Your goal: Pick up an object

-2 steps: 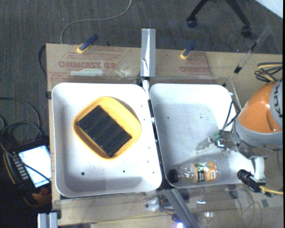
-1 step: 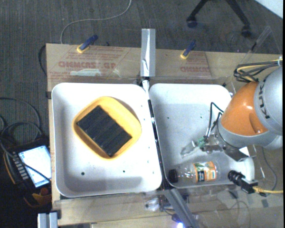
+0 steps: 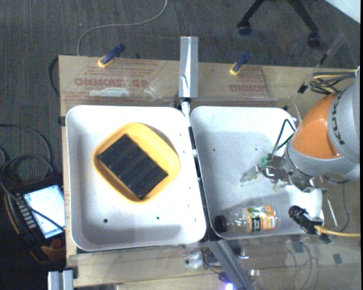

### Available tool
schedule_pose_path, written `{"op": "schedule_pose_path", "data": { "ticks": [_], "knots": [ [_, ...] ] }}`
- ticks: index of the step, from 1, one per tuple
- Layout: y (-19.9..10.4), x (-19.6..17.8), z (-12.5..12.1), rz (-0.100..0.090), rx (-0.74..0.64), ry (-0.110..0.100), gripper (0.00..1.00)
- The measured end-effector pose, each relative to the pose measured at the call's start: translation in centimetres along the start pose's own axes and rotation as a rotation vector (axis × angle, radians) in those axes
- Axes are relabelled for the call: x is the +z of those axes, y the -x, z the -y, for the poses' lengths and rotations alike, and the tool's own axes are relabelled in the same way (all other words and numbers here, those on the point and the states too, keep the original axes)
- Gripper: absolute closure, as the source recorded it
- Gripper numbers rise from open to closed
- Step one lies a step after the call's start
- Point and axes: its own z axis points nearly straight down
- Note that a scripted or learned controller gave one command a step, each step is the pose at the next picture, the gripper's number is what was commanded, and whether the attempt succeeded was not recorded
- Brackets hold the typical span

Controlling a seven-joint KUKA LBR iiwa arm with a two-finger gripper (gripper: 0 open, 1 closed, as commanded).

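Observation:
In the right bin [image 3: 230,132], a clear plastic bottle [image 3: 249,219] with an orange label and a black cap lies on its side against the front wall. The left bin [image 3: 85,222] holds a yellow dish [image 3: 163,147] with a black ridged block [image 3: 133,165] lying in it. My gripper [image 3: 258,172] reaches in from the right over the right bin's middle right, below the arm's orange band [image 3: 317,132]. It sits a short way above and behind the bottle, apart from it. I see nothing held in it.
A brown board [image 3: 127,80] with two blue-and-yellow clamps lies behind the bins. A metal divider post [image 3: 188,65] stands between the bins at the back. Cables run along the arm at the right edge [image 3: 327,80]. A tablet [image 3: 42,209] lies on the floor at left.

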Motion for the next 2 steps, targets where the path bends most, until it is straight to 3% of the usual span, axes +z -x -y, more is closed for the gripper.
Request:
{"op": "schedule_pose_path", "data": {
  "ticks": [1,2],
  "knots": [
    [-0.9,-0.1,2.5,0.008,-0.119,0.009,0.0],
    [0.9,-3.9,-1.9,0.004,0.052,-0.017,0.0]
  ]
}}
